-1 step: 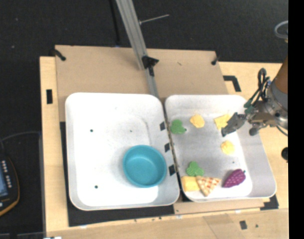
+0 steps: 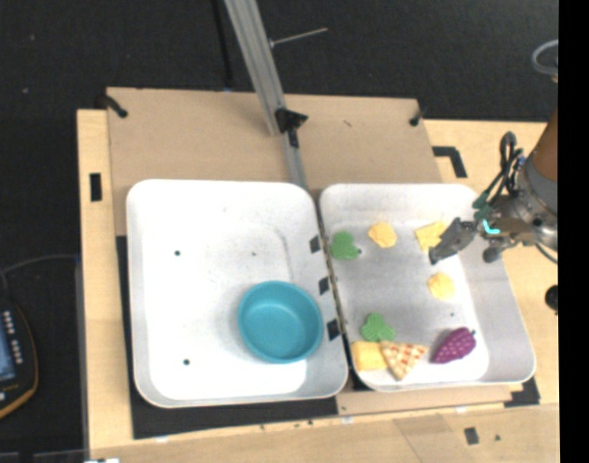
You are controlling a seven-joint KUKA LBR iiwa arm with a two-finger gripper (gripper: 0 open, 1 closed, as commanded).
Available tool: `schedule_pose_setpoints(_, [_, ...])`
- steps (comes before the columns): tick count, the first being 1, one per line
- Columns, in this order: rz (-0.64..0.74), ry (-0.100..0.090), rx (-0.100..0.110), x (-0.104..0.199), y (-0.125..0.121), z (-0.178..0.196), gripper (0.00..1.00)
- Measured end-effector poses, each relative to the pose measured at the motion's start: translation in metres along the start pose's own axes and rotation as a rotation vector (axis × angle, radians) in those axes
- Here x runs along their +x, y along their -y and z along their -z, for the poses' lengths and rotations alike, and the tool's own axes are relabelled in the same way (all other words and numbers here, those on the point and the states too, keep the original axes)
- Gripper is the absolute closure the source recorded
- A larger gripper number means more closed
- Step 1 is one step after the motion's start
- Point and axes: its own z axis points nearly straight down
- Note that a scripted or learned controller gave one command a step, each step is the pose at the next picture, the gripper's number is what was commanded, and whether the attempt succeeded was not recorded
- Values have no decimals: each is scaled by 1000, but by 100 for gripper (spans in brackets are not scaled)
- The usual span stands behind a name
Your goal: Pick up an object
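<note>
My gripper (image 2: 470, 247) hovers over the right side of the right bin (image 2: 496, 307), its two dark fingers (image 2: 451, 240) spread open with nothing between them. The left finger sits just beside a yellow piece (image 2: 429, 231). Another yellow piece (image 2: 441, 284) lies just below the gripper. Farther left are a yellow piece (image 2: 382, 234) and a green piece (image 2: 344, 247). Along the bin's front lie a green piece (image 2: 377, 328), a yellow block (image 2: 367, 357), a pizza slice (image 2: 404, 359) and purple grapes (image 2: 453, 344).
The left bin (image 2: 198, 239) holds a blue bowl (image 2: 280, 320) at its front right. A grey metal pole (image 2: 260, 56) slants down from the top to the gap between the bins. Brown cardboard (image 2: 352, 138) lies behind the bins.
</note>
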Motion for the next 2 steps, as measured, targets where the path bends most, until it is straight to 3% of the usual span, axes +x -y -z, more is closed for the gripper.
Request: schedule_pose_setpoints(2, [-4,1,6,-7,-3,-96,0])
